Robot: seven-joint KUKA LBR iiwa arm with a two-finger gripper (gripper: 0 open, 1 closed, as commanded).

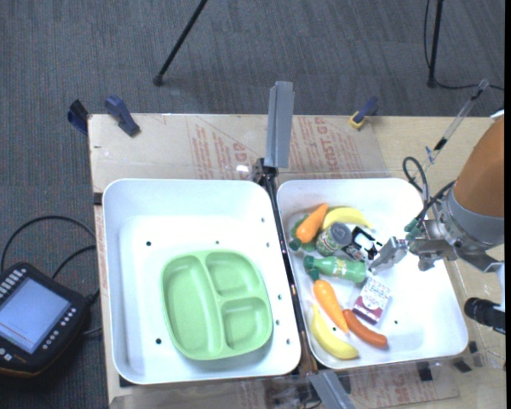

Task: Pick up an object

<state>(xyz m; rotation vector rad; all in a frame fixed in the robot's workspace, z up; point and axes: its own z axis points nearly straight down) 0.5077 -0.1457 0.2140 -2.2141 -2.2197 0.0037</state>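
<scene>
The right bin [426, 331] holds a heap of toy food. An orange carrot [311, 222], a yellow banana [347, 216] and a small can [330, 240] lie at its back left. A green bottle [336, 268] lies on its side in front of them. Nearer the front are a second carrot [327, 299], a second banana [330, 337], an orange-red sausage-like piece [366, 331] and a small red and white box [374, 300]. My gripper [387, 256] hangs low over the middle of this bin, just right of the bottle's end and above the box.
The left bin [128, 228] holds a green divided tray [215, 303]. A grey post [280, 126] stands behind the seam between the bins. A handheld pendant [30, 313] lies on the floor at left. Clamps sit at the bench's back edge.
</scene>
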